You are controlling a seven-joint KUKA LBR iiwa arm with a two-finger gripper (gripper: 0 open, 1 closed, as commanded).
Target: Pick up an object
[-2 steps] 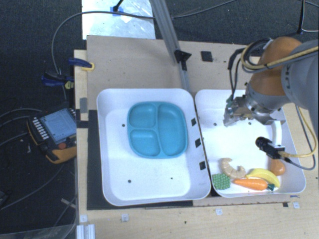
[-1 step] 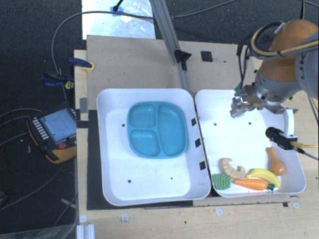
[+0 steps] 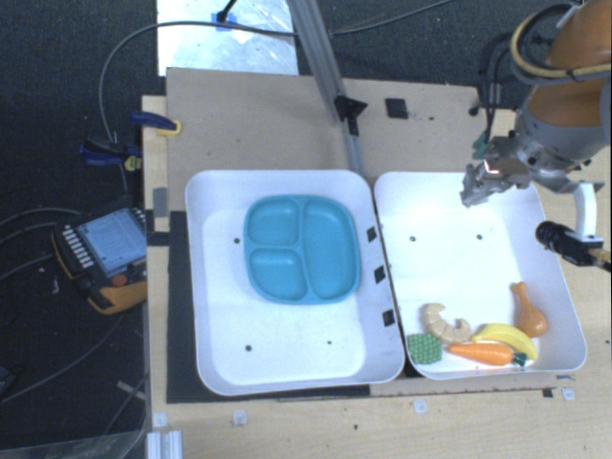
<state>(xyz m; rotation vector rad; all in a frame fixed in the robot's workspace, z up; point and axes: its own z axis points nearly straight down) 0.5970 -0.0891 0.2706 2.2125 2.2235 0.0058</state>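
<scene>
Several toy foods lie along the near edge of the right bin (image 3: 435, 213): a green block (image 3: 425, 348), a beige curled piece (image 3: 446, 323), an orange carrot (image 3: 481, 354), a yellow banana (image 3: 507, 336) and an orange-brown drumstick (image 3: 528, 309). My gripper (image 3: 476, 191) hangs over the far right part of that bin, well away from the foods. Nothing shows between its fingers.
A blue divided plate (image 3: 302, 248) sits in the left bin (image 3: 225, 342). A grey pole (image 3: 318, 41) slants down to the bench behind the bins. Cables and a handheld pendant (image 3: 103, 251) lie on the floor to the left.
</scene>
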